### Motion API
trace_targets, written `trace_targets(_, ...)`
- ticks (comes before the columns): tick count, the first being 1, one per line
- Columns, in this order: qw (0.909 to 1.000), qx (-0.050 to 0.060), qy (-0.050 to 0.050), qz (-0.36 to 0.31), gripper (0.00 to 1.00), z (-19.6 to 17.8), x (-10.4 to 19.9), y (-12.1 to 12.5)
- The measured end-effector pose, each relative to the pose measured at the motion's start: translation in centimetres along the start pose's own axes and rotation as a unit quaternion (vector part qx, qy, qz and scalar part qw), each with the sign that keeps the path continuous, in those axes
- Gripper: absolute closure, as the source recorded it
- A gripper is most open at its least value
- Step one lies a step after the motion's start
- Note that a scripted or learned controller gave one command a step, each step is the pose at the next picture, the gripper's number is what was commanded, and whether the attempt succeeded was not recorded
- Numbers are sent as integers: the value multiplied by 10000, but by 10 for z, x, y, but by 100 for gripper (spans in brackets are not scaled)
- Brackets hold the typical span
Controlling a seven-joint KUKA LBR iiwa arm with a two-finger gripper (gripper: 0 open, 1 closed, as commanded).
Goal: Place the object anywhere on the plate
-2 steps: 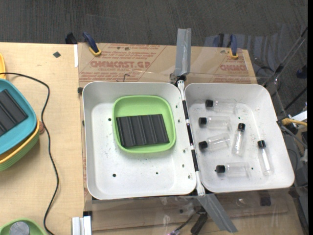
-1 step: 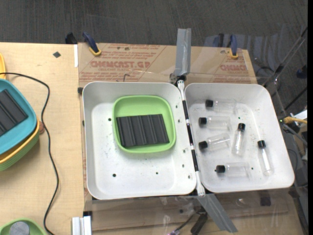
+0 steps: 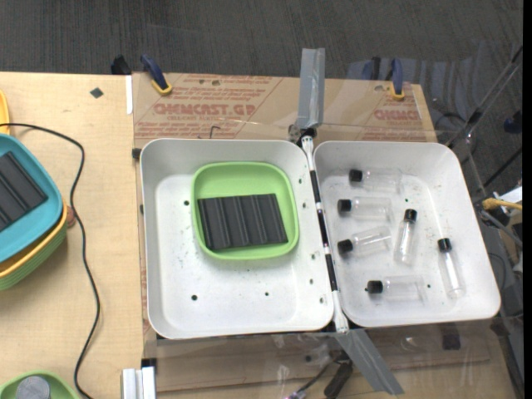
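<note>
Across the right bin (image 3: 465,223) lie several clear vials with black caps, scattered and well apart from the green plate (image 3: 245,211) in the left bin (image 3: 166,264). Whether my fingers are spread or closed I cannot tell. I judge the vials hard to seize: they are round and smooth, so one such as the lowest vial (image 3: 397,288) could roll aside or slip out over the divider.

We see the plate (image 3: 244,211) in the left bin (image 3: 166,289), toward its rear edge; six vials (image 3: 399,238) lie scattered across the right bin (image 3: 474,298).
</note>
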State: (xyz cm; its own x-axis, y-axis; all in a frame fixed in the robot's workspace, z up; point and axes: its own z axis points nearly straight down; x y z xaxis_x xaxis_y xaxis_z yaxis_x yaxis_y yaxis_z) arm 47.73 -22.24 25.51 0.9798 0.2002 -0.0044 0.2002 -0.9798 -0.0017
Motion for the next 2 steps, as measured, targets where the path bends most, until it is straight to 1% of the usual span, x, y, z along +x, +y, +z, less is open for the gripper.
trace_targets(1,10000,5,-9,12,0,8,0,0)
trace_targets(2,10000,5,-8,12,0,8,0,0)
